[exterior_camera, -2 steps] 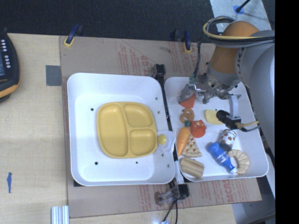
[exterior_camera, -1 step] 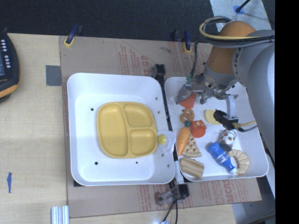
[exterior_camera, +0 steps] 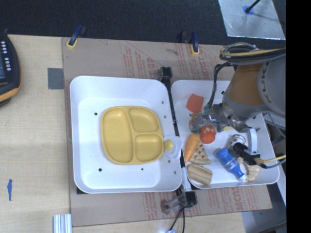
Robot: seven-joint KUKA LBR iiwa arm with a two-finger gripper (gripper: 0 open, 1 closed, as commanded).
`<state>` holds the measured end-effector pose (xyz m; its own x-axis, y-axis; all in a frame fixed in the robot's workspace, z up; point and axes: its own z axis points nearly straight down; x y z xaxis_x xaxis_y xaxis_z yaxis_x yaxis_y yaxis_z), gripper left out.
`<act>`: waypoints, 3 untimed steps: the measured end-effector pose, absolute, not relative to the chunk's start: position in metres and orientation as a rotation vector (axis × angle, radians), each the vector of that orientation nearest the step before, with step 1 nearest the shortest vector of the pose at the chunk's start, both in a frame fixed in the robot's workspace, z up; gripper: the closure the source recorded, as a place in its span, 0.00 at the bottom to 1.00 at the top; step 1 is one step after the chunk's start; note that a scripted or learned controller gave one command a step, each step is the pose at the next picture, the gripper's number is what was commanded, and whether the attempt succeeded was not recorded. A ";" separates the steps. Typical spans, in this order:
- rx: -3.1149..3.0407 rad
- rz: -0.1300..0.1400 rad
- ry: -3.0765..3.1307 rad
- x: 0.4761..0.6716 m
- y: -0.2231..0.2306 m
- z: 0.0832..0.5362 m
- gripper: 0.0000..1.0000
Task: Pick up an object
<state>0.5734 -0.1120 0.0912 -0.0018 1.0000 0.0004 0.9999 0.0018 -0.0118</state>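
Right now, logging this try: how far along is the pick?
Done: the arm has reached into the right bin, with the gripper low among the toys beside the tomato and the carrot. In hand: nothing visibly lifted. Left: grasp and raise one object. The yellow tray sits in the left bin.

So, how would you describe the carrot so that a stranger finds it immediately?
Look in the right white bin, along its left wall beside the divider. The carrot lies there, pointing down toward a cracker: the one long, tapered orange piece, unlike the round red tomato next to it.

Yellow divided plate (exterior_camera: 132, 134) in left bin (exterior_camera: 82, 130), pincer (exterior_camera: 204, 121) low in right bin (exterior_camera: 265, 178) — perhaps touching tomato (exterior_camera: 208, 134), carrot (exterior_camera: 191, 146) beside.
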 end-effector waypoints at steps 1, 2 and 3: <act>-2.216 0.008 -2.226 0.578 -0.113 0.103 1.00; -2.217 0.008 -2.226 0.578 -0.113 0.102 0.00; -2.215 -0.004 -2.232 0.660 -0.095 0.092 0.00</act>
